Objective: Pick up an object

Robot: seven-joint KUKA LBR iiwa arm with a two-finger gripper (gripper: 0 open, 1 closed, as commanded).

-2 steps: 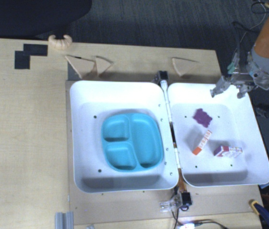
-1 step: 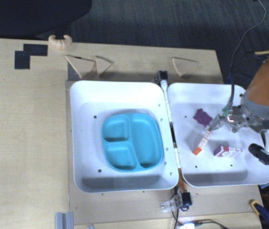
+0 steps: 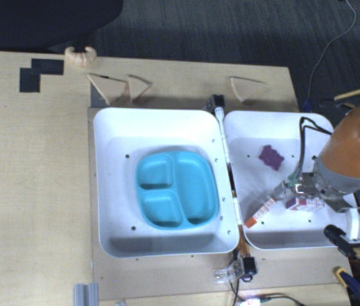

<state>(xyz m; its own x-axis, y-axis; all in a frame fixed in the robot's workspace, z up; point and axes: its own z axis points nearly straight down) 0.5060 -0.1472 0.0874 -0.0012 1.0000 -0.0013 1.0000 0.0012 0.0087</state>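
Left bin [image 3: 113,171] carries a blue tray [image 3: 177,189]; I skip it. In the right bin [image 3: 250,132], a tube [image 3: 263,210] lies just beside my gripper [image 3: 297,191]. Open or clenched, I cannot tell. I should centre over it squarely before lifting.

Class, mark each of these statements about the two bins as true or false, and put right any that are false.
1. A blue tray with compartments lies in the left bin. True.
2. The purple block sits in the left bin. False: it is in the right bin.
3. The arm is over the right bin. True.
4. The tube with an orange cap lies on the bench outside the bins. False: it lies in the right bin, near its front wall.
5. The pincer is near the tube's upper end. True.
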